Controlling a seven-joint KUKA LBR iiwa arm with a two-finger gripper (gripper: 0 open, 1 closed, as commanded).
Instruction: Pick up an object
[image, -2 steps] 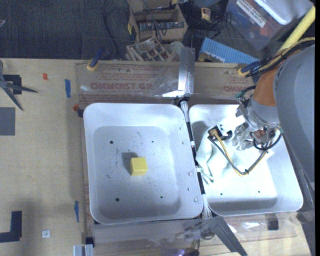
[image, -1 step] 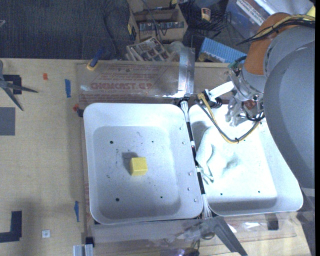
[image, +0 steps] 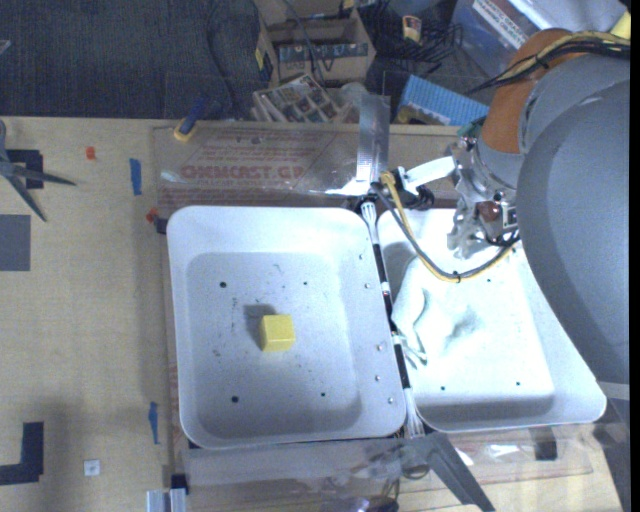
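Observation:
A small yellow cube (image: 278, 332) lies alone near the middle of the left bin (image: 200, 250), on its speckled floor. My gripper (image: 478, 228) hangs over the far end of the right bin (image: 530, 385), below the orange band and the big grey arm that fills the right side. It is well to the right of the cube and across the divider between the bins. Nothing shows in its grasp. A pale curved thing (image: 420, 310) lies by the right bin's left wall; I cannot tell what it is.
A yellow cable (image: 425, 262) loops from the wrist down over the right bin's far left corner. A clear plastic sheet (image: 260, 170) lies behind the left bin. Boxes and wires crowd the far edge. Blue tape marks (image: 135, 176) dot the wooden bench on the left.

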